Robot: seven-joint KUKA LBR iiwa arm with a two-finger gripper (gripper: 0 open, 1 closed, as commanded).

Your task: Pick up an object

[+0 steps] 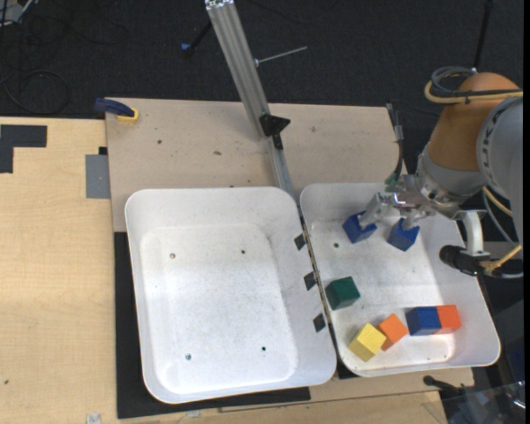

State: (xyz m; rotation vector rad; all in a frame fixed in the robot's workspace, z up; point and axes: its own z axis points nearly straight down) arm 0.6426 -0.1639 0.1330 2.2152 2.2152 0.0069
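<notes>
Fingers (359, 229) w/ blue tips look spread apart from where I sit, nothing btwn them, low over right bin (477, 347), green cube (342, 291) nearby.

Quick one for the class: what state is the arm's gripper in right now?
Gripper: open, its blue-tipped fingers spread apart with nothing between them, above the right bin.

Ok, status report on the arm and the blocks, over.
Gripper open, low in right bin, holding nothing. Green block, yellow block, orange block untouched. Nothing in the way.
</notes>
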